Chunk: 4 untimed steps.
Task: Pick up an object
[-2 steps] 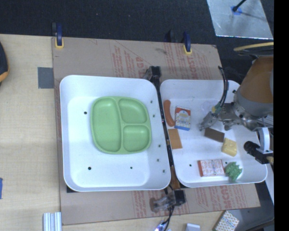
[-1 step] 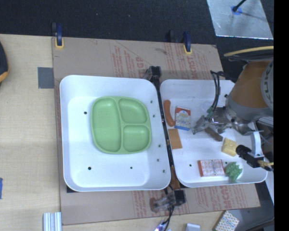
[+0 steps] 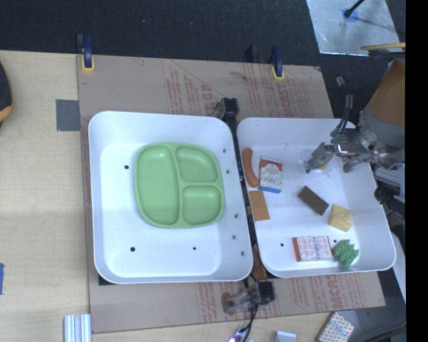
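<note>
Left bin [image 3: 107, 191]: green divided plate [image 3: 178, 184]. Right bin [image 3: 374, 212]: sausage [image 3: 249, 167], brown block [image 3: 314, 200], yellow cube [image 3: 339, 217]; tool [image 3: 332, 161] spread wide, holding nothing.

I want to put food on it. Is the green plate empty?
Empty. All three sections of the green plate show bare green.

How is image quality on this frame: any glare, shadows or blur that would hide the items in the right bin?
Camera view: lighting is even and bright; the left white bin glares slightly around the green divided plate. The whole frame is soft, so print on the small red-and-white packet is unreadable. The tool casts a faint shadow on the right white bin; its tips are blurred.
</note>
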Motion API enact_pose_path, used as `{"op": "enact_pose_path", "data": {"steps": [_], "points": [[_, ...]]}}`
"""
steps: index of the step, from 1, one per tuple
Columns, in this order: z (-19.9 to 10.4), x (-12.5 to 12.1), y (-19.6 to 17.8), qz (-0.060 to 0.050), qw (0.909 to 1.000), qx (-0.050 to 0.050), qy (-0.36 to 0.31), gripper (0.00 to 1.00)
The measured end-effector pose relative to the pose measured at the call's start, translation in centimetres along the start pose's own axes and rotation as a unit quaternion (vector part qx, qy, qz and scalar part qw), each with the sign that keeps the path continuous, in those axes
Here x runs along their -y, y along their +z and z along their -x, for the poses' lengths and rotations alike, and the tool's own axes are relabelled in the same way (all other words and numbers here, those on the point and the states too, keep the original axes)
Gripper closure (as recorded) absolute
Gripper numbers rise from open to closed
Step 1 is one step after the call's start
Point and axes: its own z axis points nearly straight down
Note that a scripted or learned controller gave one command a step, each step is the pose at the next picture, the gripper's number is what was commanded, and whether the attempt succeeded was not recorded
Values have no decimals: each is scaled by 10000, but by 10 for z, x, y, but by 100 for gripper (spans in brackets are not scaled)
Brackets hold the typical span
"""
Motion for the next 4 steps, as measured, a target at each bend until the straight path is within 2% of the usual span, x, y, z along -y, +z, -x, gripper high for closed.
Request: {"op": "enact_pose_path", "data": {"steps": [1, 2, 3, 4], "points": [[-20, 38, 65, -77, 10000, -29, 3, 0], [8, 3, 66, -22, 10000, -9, 1, 0], [-24, 42, -10, -27, 10000, -24, -1, 0], [-15, 27, 44, -63, 10000, -19, 3, 0]]}}
